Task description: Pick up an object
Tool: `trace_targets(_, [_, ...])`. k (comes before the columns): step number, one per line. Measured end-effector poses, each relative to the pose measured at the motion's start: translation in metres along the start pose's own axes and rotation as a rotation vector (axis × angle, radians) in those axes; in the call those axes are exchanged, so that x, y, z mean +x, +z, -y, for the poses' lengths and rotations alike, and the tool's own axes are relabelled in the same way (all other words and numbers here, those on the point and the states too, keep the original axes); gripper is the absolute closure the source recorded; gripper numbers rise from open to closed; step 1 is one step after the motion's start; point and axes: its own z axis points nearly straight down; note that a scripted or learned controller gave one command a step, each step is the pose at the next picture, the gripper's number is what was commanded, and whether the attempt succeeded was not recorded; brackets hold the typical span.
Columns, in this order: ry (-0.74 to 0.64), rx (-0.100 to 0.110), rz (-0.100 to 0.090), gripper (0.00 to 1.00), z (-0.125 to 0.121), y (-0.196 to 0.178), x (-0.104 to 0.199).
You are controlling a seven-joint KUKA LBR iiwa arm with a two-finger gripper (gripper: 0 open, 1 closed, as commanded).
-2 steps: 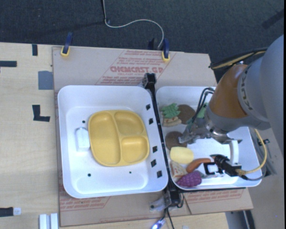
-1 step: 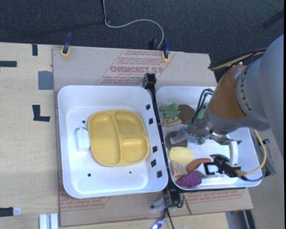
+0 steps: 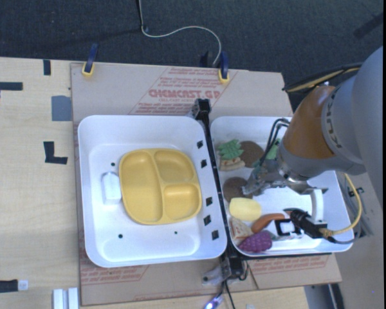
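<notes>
Arm [image 3: 347,121]: cut off by the right edge.
Right bin [image 3: 244,122]: far-right part hidden under the arm.
Gripper [image 3: 260,184]: fingers too small to tell.

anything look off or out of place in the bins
Nothing looks spilled or broken. The yellow divided plate sits slightly askew in the left bin, with a small white block touching its left edge. The toy foods, such as the purple grapes, are heaped in the right bin.

We saw the right bin [image 3: 345,198] crowded with toy food [image 3: 244,208]; around the yellow tray [image 3: 159,185], the left bin [image 3: 90,172] lay open.
</notes>
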Motion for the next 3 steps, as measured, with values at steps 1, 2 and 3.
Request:
trace_targets(1, [0.0, 0.001, 0.0, 0.0, 0.0, 0.0, 0.0])
trace_targets(2, [0.0, -0.001, 0.0, 0.0, -0.031, 0.018, 0.0])
trace_targets(3, [0.0, -0.01, 0.005, 1.0, -0.033, 0.005, -0.001])
